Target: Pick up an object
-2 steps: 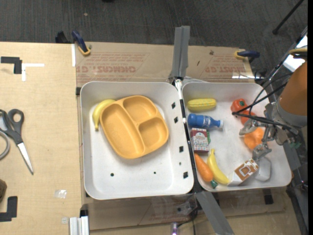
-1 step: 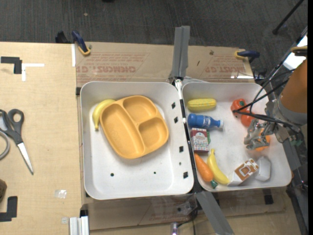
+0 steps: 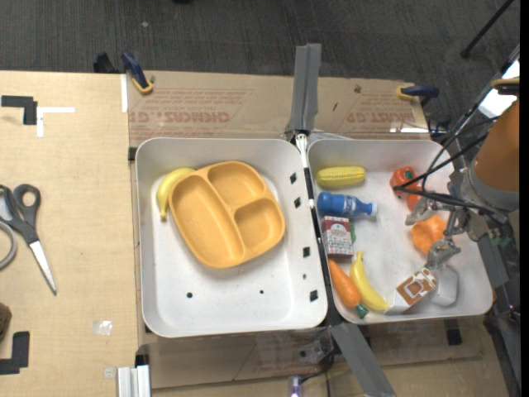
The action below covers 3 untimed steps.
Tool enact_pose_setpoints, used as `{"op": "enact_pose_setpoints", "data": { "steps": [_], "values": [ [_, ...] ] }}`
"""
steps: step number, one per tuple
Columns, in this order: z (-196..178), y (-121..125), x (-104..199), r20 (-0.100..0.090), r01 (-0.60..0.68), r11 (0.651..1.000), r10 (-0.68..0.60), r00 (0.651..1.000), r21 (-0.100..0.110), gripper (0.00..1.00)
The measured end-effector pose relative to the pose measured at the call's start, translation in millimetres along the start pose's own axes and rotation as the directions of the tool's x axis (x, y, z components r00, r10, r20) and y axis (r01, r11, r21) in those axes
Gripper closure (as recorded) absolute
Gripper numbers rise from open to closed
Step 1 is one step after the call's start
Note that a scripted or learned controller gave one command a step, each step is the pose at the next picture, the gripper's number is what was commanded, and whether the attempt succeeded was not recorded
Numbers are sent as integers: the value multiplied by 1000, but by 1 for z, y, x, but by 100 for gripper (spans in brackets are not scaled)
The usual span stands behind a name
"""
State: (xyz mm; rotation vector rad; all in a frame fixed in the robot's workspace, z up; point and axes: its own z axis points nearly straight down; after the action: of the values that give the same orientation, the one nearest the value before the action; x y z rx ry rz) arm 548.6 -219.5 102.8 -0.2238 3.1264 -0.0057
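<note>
Likeliest target, my call: the small brown-and-white carton (image 3: 416, 288) lying flat at the near right end of the right white bin (image 3: 380, 157), long axis slanting up to the right. It sits just below my gripper (image 3: 444, 252), slightly toward the bin's near wall, so the coming move looks like a short drop down and a touch left. A pale grey rounded object (image 3: 446, 292) lies just beside the carton on its right. An orange lumpy toy (image 3: 426, 234) is touching or nearly touching the gripper on its left side. I can't tell from here how the tool is set, and nothing shows held in it.

Further left in the same bin:
- yellow plastic banana (image 3: 366, 284)
- orange plastic carrot (image 3: 343, 282)
- small red printed can (image 3: 337, 236)
- blue plastic bottle (image 3: 340, 205)
- yellow plastic corn cob (image 3: 340, 175)

All are well apart from me. The left white bin (image 3: 215, 313) holds a divided yellow plastic plate (image 3: 225, 213).
</note>
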Motion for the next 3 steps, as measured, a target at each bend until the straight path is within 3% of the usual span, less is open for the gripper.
{"op": "enact_pose_setpoints", "data": {
  "steps": [1, 2, 3],
  "values": [
    [10, 7, 11, -4, 7, 1000, -7, 1000, -1, 0],
    [0, 8, 8, 0, 10, 1000, -10, 1000, 2, 100],
    [9, 19, -39, -1, 65, 998, -65, 998, -2, 100]
  ]
}}
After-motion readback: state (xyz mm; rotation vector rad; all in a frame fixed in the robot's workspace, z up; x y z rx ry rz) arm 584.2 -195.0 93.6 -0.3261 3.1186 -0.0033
